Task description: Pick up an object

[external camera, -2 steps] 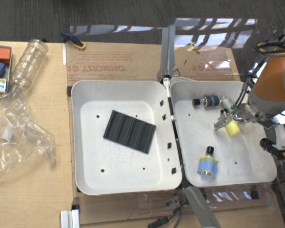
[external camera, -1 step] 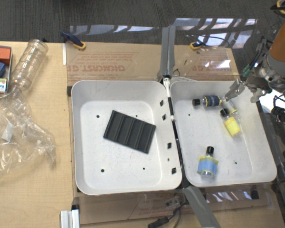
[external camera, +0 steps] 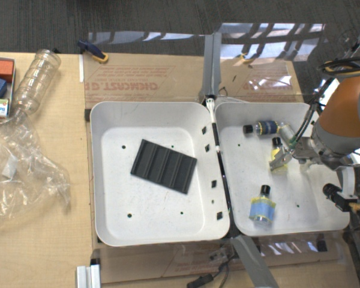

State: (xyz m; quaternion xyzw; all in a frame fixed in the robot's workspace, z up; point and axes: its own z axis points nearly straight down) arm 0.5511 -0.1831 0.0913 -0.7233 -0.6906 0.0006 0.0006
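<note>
Bottles (external camera: pixel 262 207) lie in the right bin (external camera: pixel 324 221); pincer (external camera: pixel 282 159) state unclear, ridged slab (external camera: pixel 164 166) left.

— What sort of place are you working in?
— A robotics lab: you see two white bins (external camera: pixel 102 161) on a cardboard-covered bench (external camera: pixel 138 77), a grey-and-orange arm (external camera: pixel 342 119), and grey carpet (external camera: pixel 168 5) behind.

A dark grey ribbed panel (external camera: pixel 164 166) lies in a white bin (external camera: pixel 108 221); the small bottle (external camera: pixel 262 208) is pale blue, black-capped.
</note>
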